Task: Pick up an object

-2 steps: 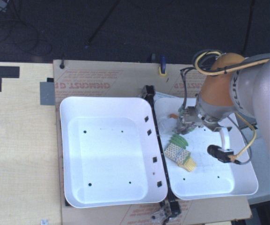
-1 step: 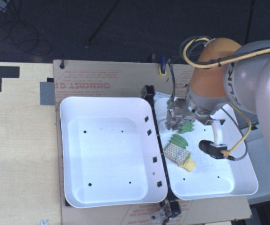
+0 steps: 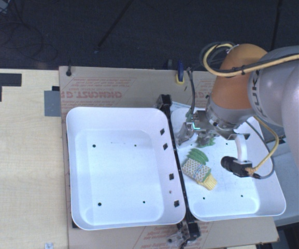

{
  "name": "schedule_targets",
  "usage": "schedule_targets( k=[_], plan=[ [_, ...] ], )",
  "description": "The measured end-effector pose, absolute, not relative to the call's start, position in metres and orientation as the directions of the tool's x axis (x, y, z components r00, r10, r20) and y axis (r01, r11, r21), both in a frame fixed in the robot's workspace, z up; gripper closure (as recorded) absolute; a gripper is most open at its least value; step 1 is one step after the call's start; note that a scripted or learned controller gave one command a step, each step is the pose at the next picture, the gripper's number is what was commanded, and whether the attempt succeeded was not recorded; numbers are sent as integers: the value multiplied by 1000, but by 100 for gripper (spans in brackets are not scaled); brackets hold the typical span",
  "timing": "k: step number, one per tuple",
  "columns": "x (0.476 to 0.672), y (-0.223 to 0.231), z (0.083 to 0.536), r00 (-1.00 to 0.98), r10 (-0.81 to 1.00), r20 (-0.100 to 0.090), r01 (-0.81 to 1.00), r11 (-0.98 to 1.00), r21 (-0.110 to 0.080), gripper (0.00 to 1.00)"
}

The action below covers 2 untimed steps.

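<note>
In the right bin [image 3: 227,209], a green leafy-looking object [image 3: 197,155] lies near the dividing wall. Touching its near side is a small checkered block with a yellow end [image 3: 199,173]. My gripper [image 3: 191,132] hangs low over the far left part of this bin, just beyond the green object. The wrist and its orange band hide much of the gripper from above. Nothing is visibly held.
The left bin [image 3: 82,139] sits beside the right one, with black clips [image 3: 171,176] along their shared wall. A black connector on a yellow cable [image 3: 236,166] hangs from the arm over the right bin. Cardboard lies under both bins.
</note>
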<state>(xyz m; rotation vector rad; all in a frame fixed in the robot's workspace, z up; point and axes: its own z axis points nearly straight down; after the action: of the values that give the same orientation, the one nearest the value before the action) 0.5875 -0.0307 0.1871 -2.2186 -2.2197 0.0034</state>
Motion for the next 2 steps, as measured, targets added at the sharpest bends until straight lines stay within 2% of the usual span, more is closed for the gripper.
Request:
schedule_targets(
  k=[1,2],
  plan=[
    [588,-31,197,-1,1000,2,1000,1,-6,100],
    [593,24,289,-5,1000,1,1000,5,4,100]
  ],
)
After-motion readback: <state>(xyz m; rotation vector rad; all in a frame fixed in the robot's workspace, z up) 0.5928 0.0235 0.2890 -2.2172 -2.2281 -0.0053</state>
